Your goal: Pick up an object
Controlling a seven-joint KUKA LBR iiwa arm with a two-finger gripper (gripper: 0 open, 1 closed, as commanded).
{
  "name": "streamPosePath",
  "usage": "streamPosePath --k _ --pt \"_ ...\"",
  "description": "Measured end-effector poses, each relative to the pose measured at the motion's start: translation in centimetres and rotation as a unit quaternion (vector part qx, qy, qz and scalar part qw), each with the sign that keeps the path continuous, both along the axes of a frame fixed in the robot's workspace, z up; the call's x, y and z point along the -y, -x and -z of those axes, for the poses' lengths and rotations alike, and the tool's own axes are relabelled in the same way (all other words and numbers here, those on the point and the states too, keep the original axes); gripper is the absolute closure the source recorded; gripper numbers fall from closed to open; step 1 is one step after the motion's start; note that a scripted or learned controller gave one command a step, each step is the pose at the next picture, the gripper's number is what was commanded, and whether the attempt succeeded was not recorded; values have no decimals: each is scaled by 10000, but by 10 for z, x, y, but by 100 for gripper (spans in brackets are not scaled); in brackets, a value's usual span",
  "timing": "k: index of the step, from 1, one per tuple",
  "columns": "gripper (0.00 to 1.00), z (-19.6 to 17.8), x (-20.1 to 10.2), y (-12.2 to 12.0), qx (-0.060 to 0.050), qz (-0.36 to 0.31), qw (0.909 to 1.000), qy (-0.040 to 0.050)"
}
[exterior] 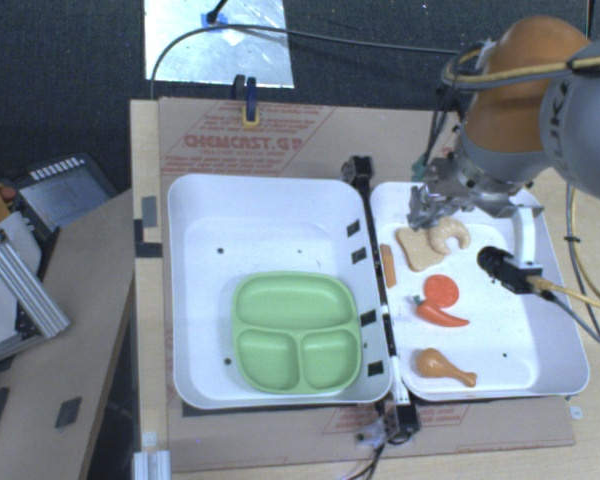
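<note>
Gripper (427,208) low in upper left of right bin (515,343), croissant (450,234) just lower right, lying crosswise; opening cannot be told.

Both bins are plain white. The left bin (200,218) holds a pale green tray (295,330). The right bin (550,358) carries a tan bread slice (417,251), a beige croissant (452,234), an orange stick (388,265), an orange-red disc (441,289), a red pepper (442,315) and a golden-brown drumstick (443,366). The brown cardboard sheet (310,133) beneath bears red lettering. The arm (525,68) is grey with an orange band.
</note>
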State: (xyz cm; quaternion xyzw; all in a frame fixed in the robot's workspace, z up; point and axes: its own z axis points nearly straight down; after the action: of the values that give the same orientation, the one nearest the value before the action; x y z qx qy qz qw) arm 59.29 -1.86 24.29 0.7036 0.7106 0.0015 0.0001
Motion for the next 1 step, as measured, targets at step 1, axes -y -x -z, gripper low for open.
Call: streamPosePath --k 1 --pt "100 1 -49 4 -7 2 10000 1"
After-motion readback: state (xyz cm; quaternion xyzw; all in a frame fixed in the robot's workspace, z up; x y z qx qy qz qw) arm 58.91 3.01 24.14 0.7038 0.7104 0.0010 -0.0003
